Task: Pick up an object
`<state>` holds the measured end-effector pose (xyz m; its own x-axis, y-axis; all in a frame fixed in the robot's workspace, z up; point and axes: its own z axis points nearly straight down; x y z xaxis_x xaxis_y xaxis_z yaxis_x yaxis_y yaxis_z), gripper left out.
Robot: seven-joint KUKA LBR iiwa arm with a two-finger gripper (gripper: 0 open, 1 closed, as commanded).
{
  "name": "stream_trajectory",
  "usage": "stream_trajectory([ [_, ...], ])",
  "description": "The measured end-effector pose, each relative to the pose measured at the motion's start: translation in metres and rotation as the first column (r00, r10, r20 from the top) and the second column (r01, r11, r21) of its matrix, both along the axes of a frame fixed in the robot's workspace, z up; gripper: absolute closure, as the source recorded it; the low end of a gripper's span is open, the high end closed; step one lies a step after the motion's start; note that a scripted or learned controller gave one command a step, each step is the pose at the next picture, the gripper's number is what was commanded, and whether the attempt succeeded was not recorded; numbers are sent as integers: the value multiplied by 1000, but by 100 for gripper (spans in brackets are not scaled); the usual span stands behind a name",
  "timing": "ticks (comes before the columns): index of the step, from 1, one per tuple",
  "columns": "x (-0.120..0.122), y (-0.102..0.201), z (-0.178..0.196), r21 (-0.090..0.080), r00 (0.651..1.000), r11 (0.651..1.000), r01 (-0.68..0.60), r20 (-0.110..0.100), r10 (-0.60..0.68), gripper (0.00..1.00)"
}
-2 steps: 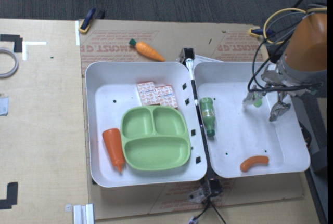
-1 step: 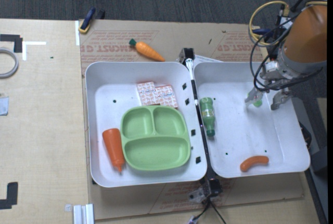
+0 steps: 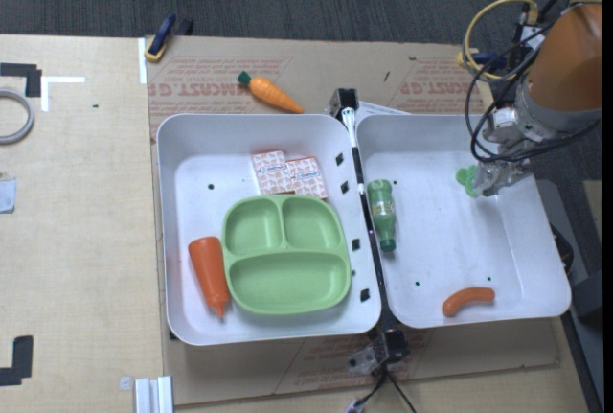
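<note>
Camera view shows the claw low over the right bin, beside a small green object; whether it grips anything, I cannot tell. Nothing looks lifted yet: green bottle and orange sausage lie in that bin.

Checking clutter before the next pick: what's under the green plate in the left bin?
Only the bin floor shows around the plate. The packet lies just beyond its far rim, the carrot beside it. Anything under the plate is covered.
</note>
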<state>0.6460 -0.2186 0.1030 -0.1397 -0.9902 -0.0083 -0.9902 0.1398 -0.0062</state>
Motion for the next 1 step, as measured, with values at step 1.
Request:
stream_trajectory([
  [1, 14, 31, 206, -5, 955, 955, -295, -1, 295, 100],
])
